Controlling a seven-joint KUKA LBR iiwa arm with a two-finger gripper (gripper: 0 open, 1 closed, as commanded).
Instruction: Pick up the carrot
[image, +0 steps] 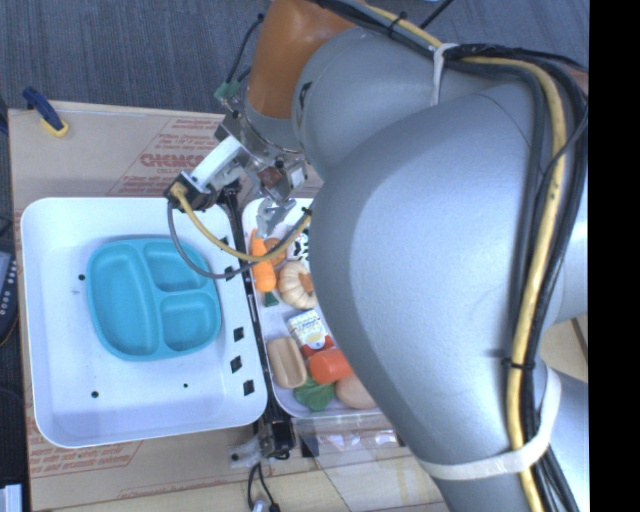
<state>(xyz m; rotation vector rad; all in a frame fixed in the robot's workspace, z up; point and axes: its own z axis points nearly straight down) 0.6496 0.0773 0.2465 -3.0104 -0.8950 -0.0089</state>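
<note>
The carrot (262, 266) is orange with a green stub at its near end. It lies at the far left of the right bin (281, 404), close to the wall between the two bins. My gripper (273, 212) hangs directly over the carrot's far end, at or just above it. The frame leaves unclear whether they touch. The big grey arm covers most of the right bin.
Near the carrot lie a pale croissant (296, 284), a small printed box (305, 327), a tan bun (285, 363), a red-orange piece (328, 366) and a green piece (315, 396). A blue divided plate (154, 297) sits in the left bin (60, 400). A yellow cable (200, 228) loops over the divider.
</note>
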